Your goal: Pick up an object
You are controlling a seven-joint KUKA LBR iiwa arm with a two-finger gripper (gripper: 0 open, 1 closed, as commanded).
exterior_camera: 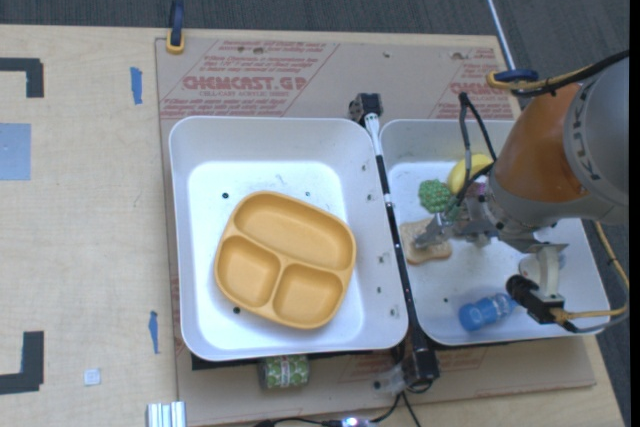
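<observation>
Bins are sitting side by side on the bench, and the black divider (385,185) running between them is serving as the landmark. Left of the divider, the left bin (190,215) is holding a yellow sectioned plate (285,259), lying flat with its three compartments facing up. Right of the divider, the right bin (420,315) is holding several small things: a tan slice of toy bread (428,251) lying just beside the divider, a green broccoli-like piece (434,194) a little farther right, a yellow banana-like piece (468,171) peeking out beyond that, and a blue bottle (484,311) lying on its side well right of the divider, toward the bin's near wall. Below the left bin's near wall, left of the divider's lower end, a small green jar (285,373) is lying on the bench.

The arm is reaching in over the right bin, its orange band (535,155) tilting above the wrist. The gripper (436,233) is pointing toward the divider, hovering right at the bread; whether it is clenched or released cannot be told.
</observation>
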